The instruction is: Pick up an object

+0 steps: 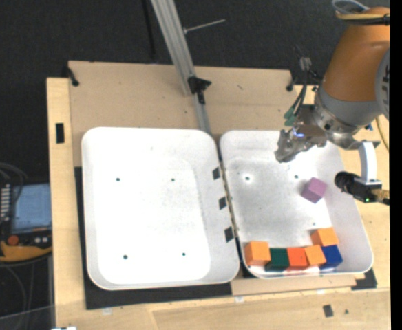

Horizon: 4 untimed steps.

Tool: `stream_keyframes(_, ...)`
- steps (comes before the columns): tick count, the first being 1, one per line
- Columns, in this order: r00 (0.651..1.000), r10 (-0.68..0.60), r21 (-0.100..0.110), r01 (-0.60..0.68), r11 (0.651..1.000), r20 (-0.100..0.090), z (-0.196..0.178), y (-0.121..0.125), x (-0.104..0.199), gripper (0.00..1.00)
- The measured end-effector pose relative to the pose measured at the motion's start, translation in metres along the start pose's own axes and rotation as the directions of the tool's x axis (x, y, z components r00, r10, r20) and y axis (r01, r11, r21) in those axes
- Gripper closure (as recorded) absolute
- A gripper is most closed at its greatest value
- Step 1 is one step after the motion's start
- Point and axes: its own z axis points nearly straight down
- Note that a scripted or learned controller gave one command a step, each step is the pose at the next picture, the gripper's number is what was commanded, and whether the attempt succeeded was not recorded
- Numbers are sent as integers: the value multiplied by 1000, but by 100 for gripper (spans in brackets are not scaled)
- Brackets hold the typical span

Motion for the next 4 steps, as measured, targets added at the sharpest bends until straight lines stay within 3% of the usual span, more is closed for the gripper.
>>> stream_keyframes(2,1000,2,0,-2,1000,1,12,42,90,100)
stream_keyframes(4,1000,1,0,-1,1000,0,44,59,182,100)
